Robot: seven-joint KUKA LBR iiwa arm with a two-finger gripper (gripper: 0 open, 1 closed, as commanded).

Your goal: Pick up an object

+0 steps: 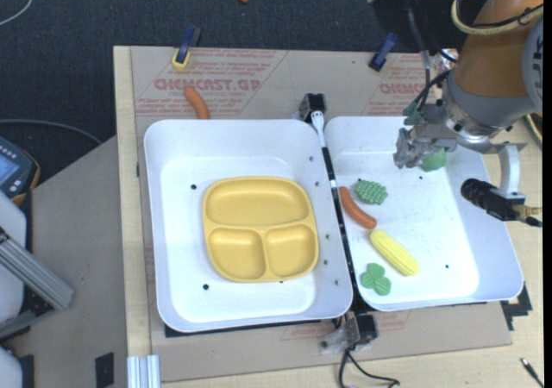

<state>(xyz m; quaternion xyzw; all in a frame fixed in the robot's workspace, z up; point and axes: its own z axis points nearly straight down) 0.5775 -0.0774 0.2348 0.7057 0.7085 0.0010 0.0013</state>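
arm low over the right bin, green thing half hidden

a green thing (pixel 434 159) peeks out from under the end effector (pixel 417 152), and most of it is hidden, so i cannot tell what it is or if it is held. i cannot tell the end effector's state either. the grey arm (pixel 496 50) comes in from the right and bends down into the far part of the right bin (pixel 483 283). nearer in that bin lie a bumpy green piece (pixel 372 191), a red sausage (pixel 356 208), a yellow corn (pixel 394 252) and a green leafy bit (pixel 375 278). the left bin (pixel 172 205) holds a yellow tray (pixel 259 228).
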